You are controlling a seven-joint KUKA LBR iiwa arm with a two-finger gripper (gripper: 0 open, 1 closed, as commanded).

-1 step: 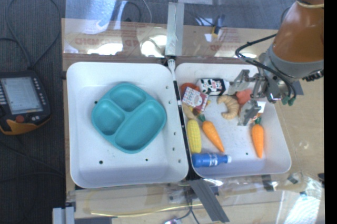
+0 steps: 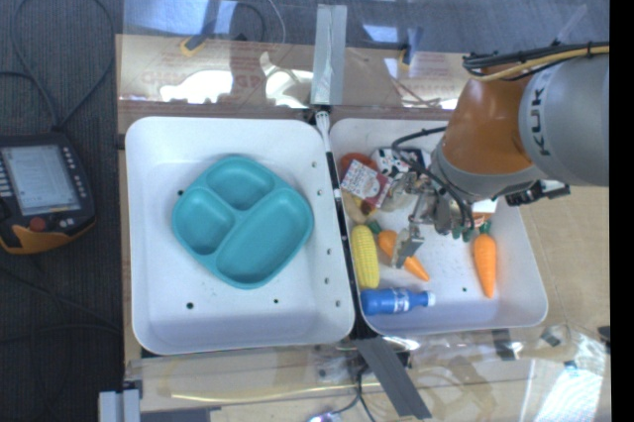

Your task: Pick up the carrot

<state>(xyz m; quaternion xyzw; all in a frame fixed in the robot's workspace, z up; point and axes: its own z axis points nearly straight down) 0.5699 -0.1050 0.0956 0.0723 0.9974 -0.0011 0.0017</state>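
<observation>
Gripper (image 2: 408, 247) down in right bin (image 2: 515, 296), hovering over small carrot (image 2: 416, 266) beside corn (image 2: 366, 255). Can't tell its state tbh. Bigger carrot (image 2: 484, 264) lying off to side. Nothing lifted yet, grab and lift left.

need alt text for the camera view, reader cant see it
A grey and orange arm reaches from the right over the right bin, its gripper low among a corn cob, a small carrot, a larger carrot, a blue bottle and a red packet. The left bin holds a teal divided plate.
</observation>
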